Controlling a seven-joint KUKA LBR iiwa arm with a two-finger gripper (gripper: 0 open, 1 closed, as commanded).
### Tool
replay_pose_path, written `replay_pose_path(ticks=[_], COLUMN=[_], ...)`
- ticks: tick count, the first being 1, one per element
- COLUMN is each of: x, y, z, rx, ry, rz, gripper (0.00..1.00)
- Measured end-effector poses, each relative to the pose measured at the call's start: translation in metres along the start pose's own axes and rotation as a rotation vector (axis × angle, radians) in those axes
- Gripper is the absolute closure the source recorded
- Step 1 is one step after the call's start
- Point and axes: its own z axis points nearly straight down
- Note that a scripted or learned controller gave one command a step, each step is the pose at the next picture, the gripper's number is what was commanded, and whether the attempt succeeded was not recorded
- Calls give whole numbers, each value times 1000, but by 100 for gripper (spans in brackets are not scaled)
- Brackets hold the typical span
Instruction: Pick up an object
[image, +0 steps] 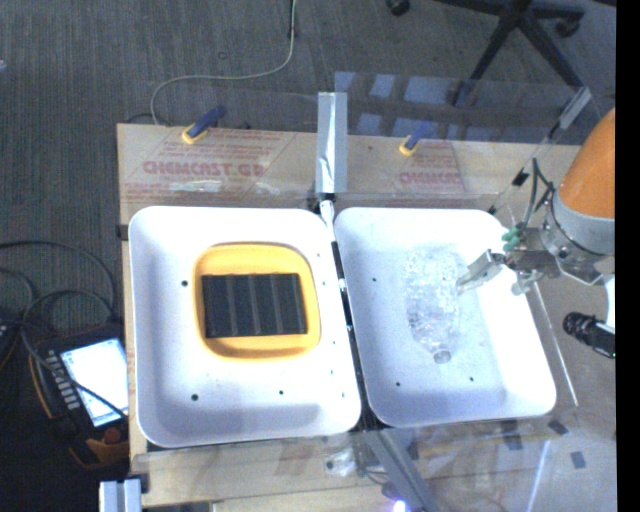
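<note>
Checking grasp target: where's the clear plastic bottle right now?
The clear plastic bottle lies in the right bin, around its middle, with the gripper just to its upper right. The yellow tray sits in the left bin.

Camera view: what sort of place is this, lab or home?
Probably a robot lab: two white bins on a wooden bench, grey carpet, loose cables.

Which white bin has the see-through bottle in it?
The right bin, the one nearest the gripper, holds the clear plastic bottle. The left bin holds a yellow tray with a dark ribbed insert instead.
</note>
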Motion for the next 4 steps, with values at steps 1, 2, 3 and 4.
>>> replay_pose_path(ticks=[1,2,3,4], x=[1,1,95,91], y=[1,1,-53,-25], z=[-9,-9,-55,17], rx=[0,0,2,2], ry=[1,1,0,-1], rz=[-2,-2,369,217], gripper=[100,0,0,0])
